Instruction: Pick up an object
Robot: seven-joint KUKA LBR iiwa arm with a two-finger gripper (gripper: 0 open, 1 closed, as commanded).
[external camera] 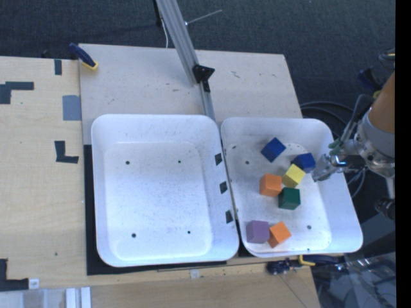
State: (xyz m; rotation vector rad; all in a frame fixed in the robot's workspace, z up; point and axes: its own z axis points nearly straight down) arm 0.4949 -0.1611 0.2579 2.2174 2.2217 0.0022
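Several small blocks lie in the right bin (334,233). A blue cube (273,149) sits farthest back, with a second blue block (304,162) to its right. A yellow cube (295,174) touches a green cube (289,198), and an orange cube (270,185) lies just left of them. Near the front are a purple cube (257,231) and a smaller orange cube (279,233). My gripper (326,171) hangs at the right rim of this bin, close beside the second blue block and the yellow cube, with nothing visibly between its fingers.
The left bin (103,191) stands beside the right one. A grey metal bar (183,40) slants from the top down to the gap between the bins. Cables and dark hardware (327,108) lie off the bench to the right.
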